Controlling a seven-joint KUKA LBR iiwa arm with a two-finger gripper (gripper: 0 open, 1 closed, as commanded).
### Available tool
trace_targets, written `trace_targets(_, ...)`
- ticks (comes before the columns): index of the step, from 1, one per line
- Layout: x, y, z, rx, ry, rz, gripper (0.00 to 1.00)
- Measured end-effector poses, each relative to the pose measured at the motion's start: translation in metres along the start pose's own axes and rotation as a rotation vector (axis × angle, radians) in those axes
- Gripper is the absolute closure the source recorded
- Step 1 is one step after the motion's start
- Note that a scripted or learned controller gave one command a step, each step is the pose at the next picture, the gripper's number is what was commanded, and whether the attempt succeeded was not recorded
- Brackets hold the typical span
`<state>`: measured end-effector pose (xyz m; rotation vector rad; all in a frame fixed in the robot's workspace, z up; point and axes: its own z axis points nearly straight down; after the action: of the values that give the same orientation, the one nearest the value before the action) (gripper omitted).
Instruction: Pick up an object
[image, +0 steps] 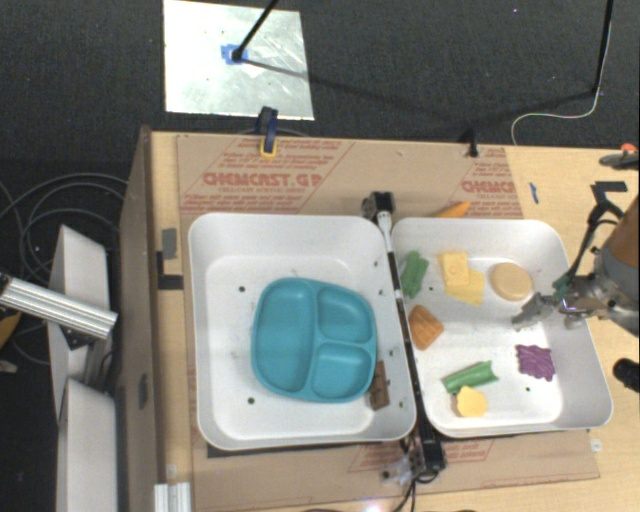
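Jaws (535, 312) over right bin (585, 405), open or shut unclear, nothing visibly held. Nearest: purple grapes (535, 361) just below jaws, round tan cookie (511, 281) just above-left. Both likely light stiff plastic, slippery; best pinched across narrow width, centered.

two white bins (300, 240) (575, 395), one teal divided plate (313, 340), two green pieces (412, 272) (470, 376), two yellow pieces (460, 277) (472, 402), one orange piece (425, 326), one purple piece (535, 361), one tan round piece (511, 281)
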<state>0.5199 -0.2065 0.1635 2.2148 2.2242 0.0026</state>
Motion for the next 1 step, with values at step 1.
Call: trace_targets(1, 0.0003, -0.0066, 0.0302, 0.003, 0.001, 0.004, 0.00)
